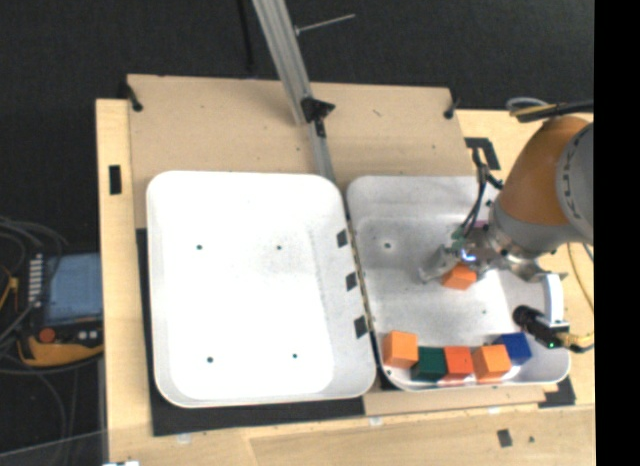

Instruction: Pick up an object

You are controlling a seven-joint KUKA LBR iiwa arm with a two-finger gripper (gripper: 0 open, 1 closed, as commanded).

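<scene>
Over the right-hand bin (400, 214), the gripper (453, 266) of the grey, orange-banded arm (540, 194), fingers pinching a small orange block (460, 278) just above the scuffed white floor. Block chunky and near-cubic, no clear long axis, tilted slightly off the bin's edges. Along the near wall, a row of matte blocks: orange block at the left end (401, 347), green block (431, 363), two more orange blocks (458, 361) (492, 360), blue block (517, 347). Beside it, the rounded left-hand bin (250, 284), on a pale wooden bench (290, 114).
</scene>
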